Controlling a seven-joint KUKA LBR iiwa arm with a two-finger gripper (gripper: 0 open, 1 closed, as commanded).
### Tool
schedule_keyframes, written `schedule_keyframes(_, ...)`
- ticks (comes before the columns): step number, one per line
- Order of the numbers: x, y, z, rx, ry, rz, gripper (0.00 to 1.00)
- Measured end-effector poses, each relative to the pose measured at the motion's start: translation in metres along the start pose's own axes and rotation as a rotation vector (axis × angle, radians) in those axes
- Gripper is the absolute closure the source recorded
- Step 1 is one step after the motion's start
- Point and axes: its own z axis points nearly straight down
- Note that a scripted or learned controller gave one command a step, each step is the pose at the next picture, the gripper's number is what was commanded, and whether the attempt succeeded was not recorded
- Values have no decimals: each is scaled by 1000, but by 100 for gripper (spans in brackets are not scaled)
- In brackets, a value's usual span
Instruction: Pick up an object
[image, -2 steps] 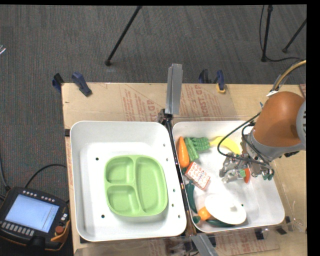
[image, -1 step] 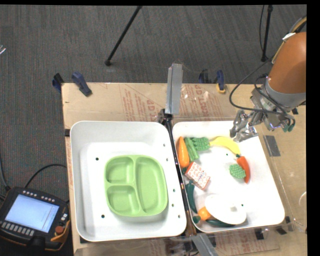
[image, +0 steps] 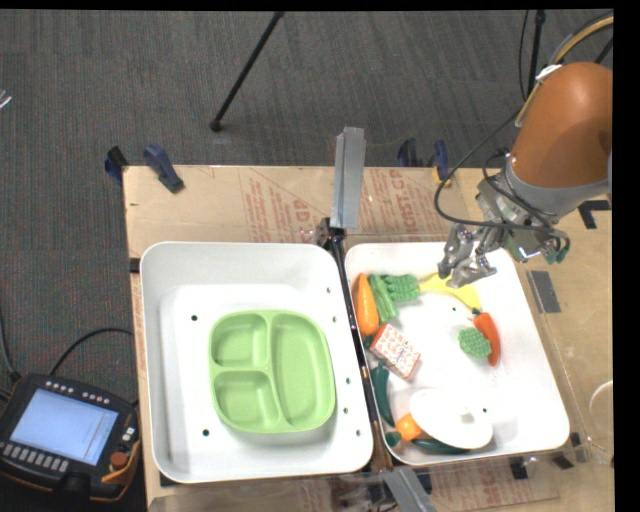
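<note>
While the tool (image: 467, 262) hovers with its fingers slightly spread and nothing between them, a yellow banana (image: 455, 291) lies just below it in the right bin (image: 535, 370); the left bin (image: 170, 300) holds a green divided plate (image: 271, 372).

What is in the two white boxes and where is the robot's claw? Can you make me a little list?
left bin: a green divided plate
right bin: toy food, with a carrot, broccoli, a small printed box and a white lid
gripper: above the far part of the right bin, near a yellow toy
holding anything: nothing seen between the fingers
</note>
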Motion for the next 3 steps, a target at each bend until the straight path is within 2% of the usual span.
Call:
schedule_keyframes(1,-1,0,-9,-1,-3,3,100)
schedule_keyframes(2,4,-25,-4,1,-1,59,100)
schedule_keyframes(3,-6,6,-22,1,-3,0,100)
